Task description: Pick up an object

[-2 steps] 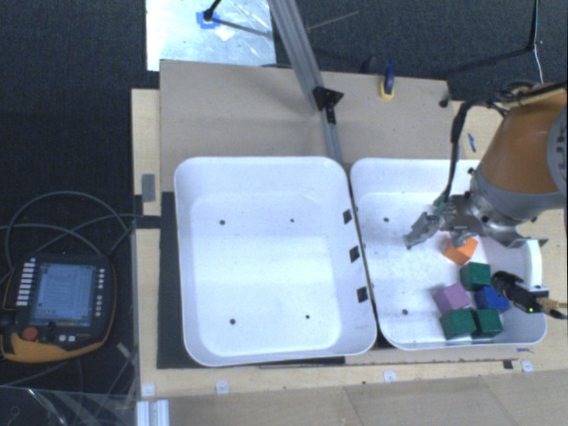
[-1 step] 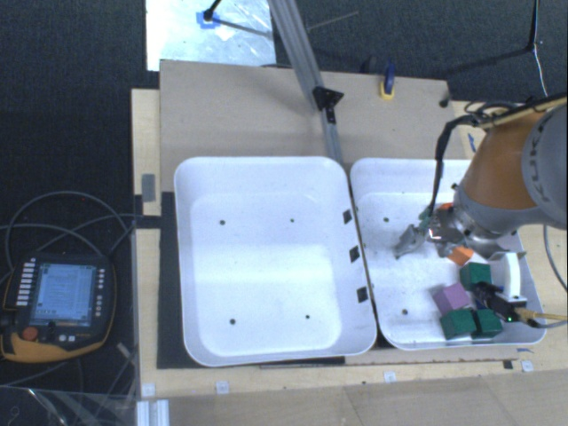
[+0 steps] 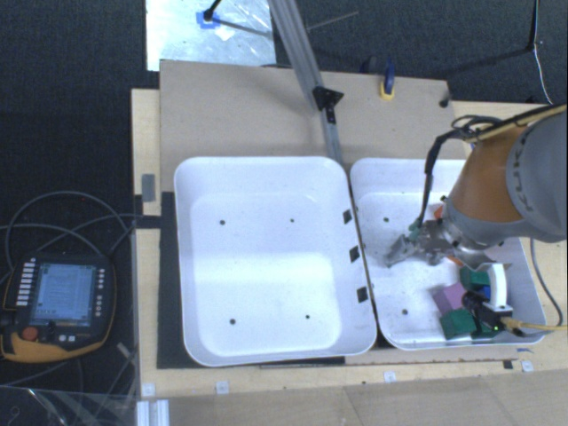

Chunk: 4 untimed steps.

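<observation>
My claw is a small piece of grey metal, thin and pointed. It is low in the right bin, near the middle of the bin's floor, and it points toward the wall between the bins. Nothing is visible in it. Whether it is released or clenched, I cannot tell, because it is too small and blurred. Behind it my arm is round and smooth, grey, with one orange band.

The things to pick lie in the same bin, in the near right corner, a little apart from my claw. I count one purple block, flat and with straight edges, and one green block, dull in colour, just beside it toward the front rim. They look like they touch each other, but I am not sure.

There are two bins. Both are shallow white plastic with rounded corners. The left bin has four small dark dots on its floor. Three black clips sit along the line where the bins meet. The bins stand on a plain brown board. On the dark carpet at the left lies one control pad with a grey screen and a yellow-orange case.
</observation>
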### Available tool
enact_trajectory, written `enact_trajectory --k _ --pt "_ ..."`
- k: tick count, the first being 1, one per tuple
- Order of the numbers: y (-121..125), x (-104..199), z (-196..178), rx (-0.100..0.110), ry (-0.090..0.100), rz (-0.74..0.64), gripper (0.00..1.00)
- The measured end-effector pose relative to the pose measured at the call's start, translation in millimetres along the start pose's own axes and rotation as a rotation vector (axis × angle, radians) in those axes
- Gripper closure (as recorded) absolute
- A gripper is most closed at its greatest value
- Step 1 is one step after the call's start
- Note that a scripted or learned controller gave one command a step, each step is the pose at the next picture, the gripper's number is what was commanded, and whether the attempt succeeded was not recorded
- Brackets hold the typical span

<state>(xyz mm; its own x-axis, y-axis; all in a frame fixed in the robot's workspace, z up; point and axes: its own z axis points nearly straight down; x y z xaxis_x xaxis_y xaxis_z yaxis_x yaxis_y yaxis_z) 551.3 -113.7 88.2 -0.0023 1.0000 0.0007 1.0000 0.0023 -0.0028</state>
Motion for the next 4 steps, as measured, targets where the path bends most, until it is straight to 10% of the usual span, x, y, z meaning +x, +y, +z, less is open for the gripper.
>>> enact_trajectory --k 1,4 --pt "2 0 -13 -0.006 -0.001 -0.002 1.00" --pt "13 -6 -165 -0.012 -0.003 -0.003 1.00"
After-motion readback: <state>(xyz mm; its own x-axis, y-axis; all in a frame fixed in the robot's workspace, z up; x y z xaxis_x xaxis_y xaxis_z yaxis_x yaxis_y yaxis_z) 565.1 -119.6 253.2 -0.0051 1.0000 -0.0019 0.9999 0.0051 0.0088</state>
